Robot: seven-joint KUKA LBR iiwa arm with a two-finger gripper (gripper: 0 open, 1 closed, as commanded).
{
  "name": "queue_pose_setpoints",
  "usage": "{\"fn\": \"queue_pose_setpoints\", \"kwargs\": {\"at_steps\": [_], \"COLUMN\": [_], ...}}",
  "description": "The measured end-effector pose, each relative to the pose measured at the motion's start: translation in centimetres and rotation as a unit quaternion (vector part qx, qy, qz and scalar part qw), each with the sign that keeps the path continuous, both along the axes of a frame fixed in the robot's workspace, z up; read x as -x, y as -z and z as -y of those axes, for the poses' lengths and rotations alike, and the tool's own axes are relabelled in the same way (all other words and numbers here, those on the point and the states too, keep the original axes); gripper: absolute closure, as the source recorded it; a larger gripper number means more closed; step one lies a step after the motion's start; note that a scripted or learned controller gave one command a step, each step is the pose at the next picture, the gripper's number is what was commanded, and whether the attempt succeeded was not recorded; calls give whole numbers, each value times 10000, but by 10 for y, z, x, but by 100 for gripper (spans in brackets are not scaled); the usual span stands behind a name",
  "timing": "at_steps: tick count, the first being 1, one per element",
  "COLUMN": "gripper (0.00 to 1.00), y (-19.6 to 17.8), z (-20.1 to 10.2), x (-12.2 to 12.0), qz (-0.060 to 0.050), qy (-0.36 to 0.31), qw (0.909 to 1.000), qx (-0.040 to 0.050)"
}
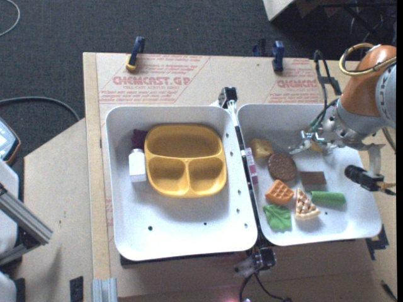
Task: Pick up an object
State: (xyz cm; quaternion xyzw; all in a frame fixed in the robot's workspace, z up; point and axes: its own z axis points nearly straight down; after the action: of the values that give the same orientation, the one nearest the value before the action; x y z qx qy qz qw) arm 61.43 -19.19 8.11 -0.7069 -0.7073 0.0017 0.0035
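Toy food pieces are lying in the right white bin [371, 222], all below and to the left of the claw [308, 141] in this view. Nearest the camera, a green leafy piece [277, 218] is resting against a lattice-topped pie slice [306, 204], with a green pod [328, 198] just to the right and an orange waffle wedge [280, 192] just above. Closer to the claw, a dark brown block [313, 180] is sitting beside a round brown patty [281, 166], and a pale yellow chunk [261, 148] is lying at the claw's left. The claw is hanging over the upper part of this bin, apart from every piece; whether its fingers are spread or closed is not discernible, and nothing is visible between them. The grey arm [368, 102] with its orange band is reaching in from the right. Well to the claw's left, the left white bin [119, 187] is holding a yellow divided tray [185, 159], a small white bottle [137, 165] touching the tray's left edge, and a dark purple item [139, 136] above the bottle. Both bins are resting on the bench [94, 106].
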Motion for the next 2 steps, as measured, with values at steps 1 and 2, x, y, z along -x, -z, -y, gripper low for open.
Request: {"fn": "queue_pose_setpoints", "kwargs": {"at_steps": [1,2], "gripper": [100,100], "y": [-15,-79], "z": [1,-2], "x": [-2,-1], "qz": [44,80], "qy": [-5,-3], "qw": [10000,10000], "qx": [17,29]}}
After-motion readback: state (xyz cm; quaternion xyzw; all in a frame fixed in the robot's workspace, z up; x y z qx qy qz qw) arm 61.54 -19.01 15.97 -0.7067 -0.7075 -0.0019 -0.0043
